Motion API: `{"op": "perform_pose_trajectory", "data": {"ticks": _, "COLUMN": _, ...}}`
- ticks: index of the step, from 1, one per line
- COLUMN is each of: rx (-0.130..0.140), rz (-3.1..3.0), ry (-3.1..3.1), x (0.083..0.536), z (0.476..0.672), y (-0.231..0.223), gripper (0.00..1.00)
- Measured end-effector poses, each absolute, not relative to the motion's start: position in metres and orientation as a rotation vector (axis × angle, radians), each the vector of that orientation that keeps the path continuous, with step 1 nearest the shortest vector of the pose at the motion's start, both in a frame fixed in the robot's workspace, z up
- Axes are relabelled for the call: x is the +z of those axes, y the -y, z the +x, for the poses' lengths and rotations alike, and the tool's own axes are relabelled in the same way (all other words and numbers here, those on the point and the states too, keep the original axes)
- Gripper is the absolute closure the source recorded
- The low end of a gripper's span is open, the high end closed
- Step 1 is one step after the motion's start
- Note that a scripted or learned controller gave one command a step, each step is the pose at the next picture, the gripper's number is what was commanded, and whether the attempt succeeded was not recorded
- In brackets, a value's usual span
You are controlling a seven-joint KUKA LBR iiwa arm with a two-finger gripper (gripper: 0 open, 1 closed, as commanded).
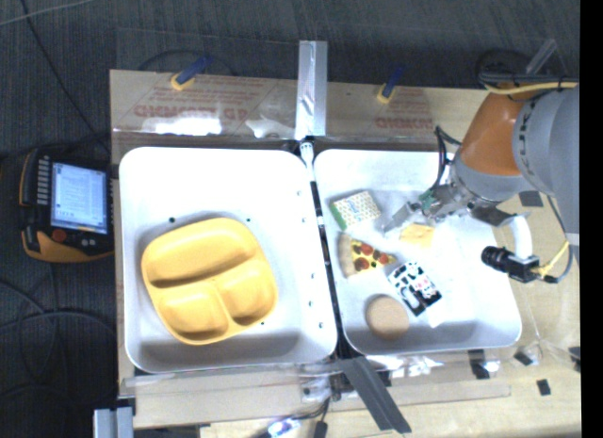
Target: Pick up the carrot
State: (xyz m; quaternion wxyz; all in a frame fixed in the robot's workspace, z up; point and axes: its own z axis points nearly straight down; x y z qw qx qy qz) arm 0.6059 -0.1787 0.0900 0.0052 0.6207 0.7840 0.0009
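Note:
My gripper (415, 214) hangs low over the upper middle of the right bin (490, 328), on the grey arm with its orange band (490, 139) coming in from the right. Just below its tip lies a small pale yellow piece (417, 233); whether they touch is unclear. To the left sits a white item with a green pattern (356, 208). Below that is a tan wedge with red and dark spots (367, 257). None of these small items clearly reads as a carrot.
A black-and-white patterned item (415, 287) and a round tan disc (386, 316) lie at the front of the right bin. The left bin (151, 177) holds a yellow divided tray (209, 278). A divider rail (320, 238) separates the bins. A handheld pendant (66, 202) lies off the bench's left.

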Motion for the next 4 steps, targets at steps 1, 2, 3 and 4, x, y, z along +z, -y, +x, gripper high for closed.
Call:
{"op": "perform_pose_trajectory", "data": {"ticks": 1, "rx": 0.005, "rz": 1.94, "ry": -2.455, "x": 0.1, "z": 0.607, "y": 0.178, "gripper": 1.0}}
{"op": "perform_pose_trajectory", "data": {"ticks": 2, "rx": -0.007, "rz": 2.335, "ry": -2.101, "x": 0.232, "z": 0.57, "y": 0.2, "gripper": 1.0}}
{"op": "perform_pose_trajectory", "data": {"ticks": 3, "rx": -0.014, "rz": 2.334, "ry": -2.103, "x": 0.239, "z": 0.571, "y": 0.2, "gripper": 1.0}}
{"op": "perform_pose_trajectory", "data": {"ticks": 4, "rx": -0.007, "rz": 2.206, "ry": -2.234, "x": 0.259, "z": 0.669, "y": 0.21, "gripper": 1.0}}
